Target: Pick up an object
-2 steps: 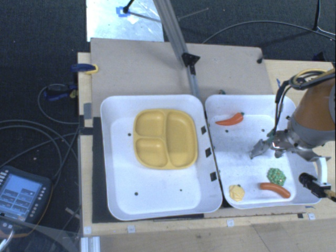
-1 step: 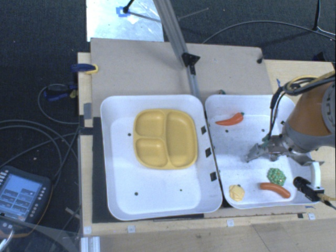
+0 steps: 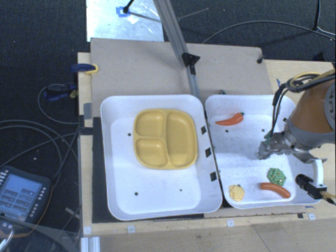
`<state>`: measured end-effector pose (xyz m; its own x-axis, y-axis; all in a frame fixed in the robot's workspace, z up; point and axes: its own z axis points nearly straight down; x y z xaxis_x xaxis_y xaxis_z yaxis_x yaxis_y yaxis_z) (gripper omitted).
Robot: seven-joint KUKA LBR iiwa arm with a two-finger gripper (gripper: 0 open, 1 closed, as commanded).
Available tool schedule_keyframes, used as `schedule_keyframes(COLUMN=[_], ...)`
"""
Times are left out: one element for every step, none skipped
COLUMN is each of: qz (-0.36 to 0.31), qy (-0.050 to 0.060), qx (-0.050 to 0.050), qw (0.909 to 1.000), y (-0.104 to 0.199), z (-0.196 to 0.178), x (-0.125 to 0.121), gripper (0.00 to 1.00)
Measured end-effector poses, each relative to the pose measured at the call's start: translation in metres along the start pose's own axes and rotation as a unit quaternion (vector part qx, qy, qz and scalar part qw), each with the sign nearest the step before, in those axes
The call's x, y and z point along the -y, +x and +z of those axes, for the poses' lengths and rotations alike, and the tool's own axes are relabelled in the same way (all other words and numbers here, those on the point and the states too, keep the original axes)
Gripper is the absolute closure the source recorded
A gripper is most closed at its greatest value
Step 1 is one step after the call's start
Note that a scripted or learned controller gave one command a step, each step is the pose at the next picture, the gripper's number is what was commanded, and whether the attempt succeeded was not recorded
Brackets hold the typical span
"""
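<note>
Starting nearest the camera, front of the right bin [image 3: 252, 203]: yellow toy [image 3: 237, 192] at the front-left corner, red-orange sausage-shaped toy [image 3: 274, 189] along the front wall, green knobbly toy [image 3: 276, 176] just behind it, touching or nearly so. All three lie on the bin floor, nothing lifted.

Next back, mid-right of that bin: end effector [image 3: 269, 149] hangs low over the floor, just behind the green toy and apart from it. It's dark and seen from above; can't tell whether it's spread or closed. Nothing visible in it, so I'm calling the pick not yet done.

Further back: orange carrot-like toy [image 3: 230, 119] near the rear-left of the same bin, well clear of the arm.

Left bin [image 3: 110, 140]: yellow divided plate [image 3: 165, 139], compartments bare.

Tabletop [image 3: 157, 67] behind both bins carries a slanted metal pole [image 3: 176, 30].

Judgement: task is at the approach/descend stage. Likeliest target is the green toy, being closest. Left to do: get over it, close, lift clear. Risk: the sausage toy sits right against it, so a grasp could nudge or catch both.
</note>
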<state>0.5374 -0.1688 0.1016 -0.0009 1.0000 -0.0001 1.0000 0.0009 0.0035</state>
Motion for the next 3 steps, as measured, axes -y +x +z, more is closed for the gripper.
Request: schedule_keyframes(qz=[0.0,-0.002,-0.003], qy=[-0.001,-0.001,-0.001], qx=[0.001,0.001,0.0], qw=[1.0,1.0,1.0], y=[-0.006,-0.01,-0.01], z=[-0.045,-0.09,-0.115], x=[0.0,0.002,0.001], gripper=[1.0,1.0,1.0])
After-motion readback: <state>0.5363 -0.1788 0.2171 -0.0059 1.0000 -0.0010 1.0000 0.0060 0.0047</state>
